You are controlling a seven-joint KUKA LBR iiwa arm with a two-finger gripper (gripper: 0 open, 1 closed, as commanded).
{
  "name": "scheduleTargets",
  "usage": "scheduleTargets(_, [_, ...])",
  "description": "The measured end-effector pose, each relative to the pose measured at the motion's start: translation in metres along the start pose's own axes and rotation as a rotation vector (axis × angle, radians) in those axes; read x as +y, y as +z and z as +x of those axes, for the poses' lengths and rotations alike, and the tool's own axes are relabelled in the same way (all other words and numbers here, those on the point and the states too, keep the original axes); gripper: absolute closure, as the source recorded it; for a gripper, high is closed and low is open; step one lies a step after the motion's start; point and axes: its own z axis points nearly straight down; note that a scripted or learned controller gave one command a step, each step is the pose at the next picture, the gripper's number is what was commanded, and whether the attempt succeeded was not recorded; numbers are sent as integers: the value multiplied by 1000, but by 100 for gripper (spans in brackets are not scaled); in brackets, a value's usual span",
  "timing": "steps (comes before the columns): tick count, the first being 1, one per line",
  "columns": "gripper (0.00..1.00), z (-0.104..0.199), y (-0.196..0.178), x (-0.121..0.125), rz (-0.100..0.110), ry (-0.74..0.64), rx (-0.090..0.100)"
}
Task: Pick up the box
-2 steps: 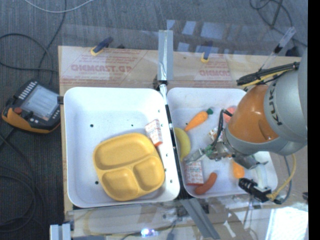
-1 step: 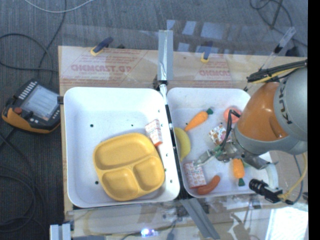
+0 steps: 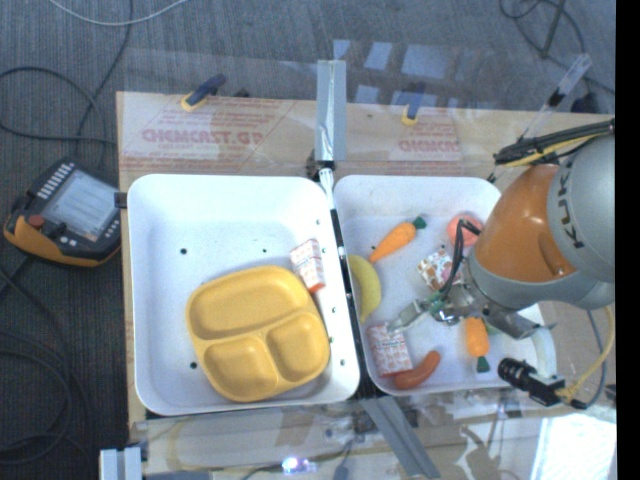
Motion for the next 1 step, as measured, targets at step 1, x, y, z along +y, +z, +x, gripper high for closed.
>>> scheduleTargets(1, [0,0,0,0,0,0,0])
